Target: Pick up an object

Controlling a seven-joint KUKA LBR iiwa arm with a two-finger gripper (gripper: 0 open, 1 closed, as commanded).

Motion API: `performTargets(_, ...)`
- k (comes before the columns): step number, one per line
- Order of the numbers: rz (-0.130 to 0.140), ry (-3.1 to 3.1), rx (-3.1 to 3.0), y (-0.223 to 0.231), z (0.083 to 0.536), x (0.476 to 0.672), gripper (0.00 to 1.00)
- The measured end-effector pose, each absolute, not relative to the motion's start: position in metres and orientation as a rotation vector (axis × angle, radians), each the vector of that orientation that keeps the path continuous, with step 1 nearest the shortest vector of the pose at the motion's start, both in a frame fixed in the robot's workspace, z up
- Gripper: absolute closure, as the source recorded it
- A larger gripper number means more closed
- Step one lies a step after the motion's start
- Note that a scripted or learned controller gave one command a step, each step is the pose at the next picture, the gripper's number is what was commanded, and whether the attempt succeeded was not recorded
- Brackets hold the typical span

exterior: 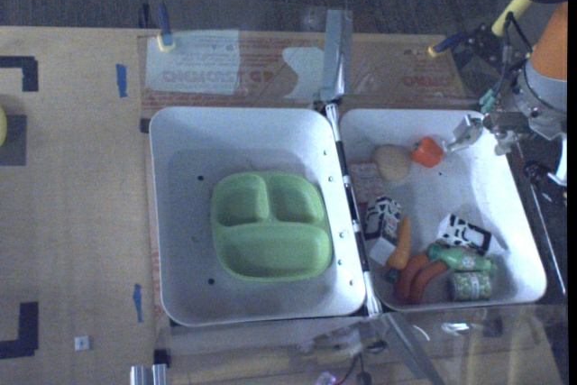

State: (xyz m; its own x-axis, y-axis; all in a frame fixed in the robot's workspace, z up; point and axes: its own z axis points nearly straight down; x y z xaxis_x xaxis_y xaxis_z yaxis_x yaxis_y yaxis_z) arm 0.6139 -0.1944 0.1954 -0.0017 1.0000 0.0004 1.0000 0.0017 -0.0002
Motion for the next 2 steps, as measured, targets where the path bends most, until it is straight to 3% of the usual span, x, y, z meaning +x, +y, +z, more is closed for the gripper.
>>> performTargets(1,0.002,-2.161,-2.279,-0.193,0.166,0.601,0.00)
performTargets(2,-0.005,-2.181,-2.263,-0.203,0.096,0.594,0.00)
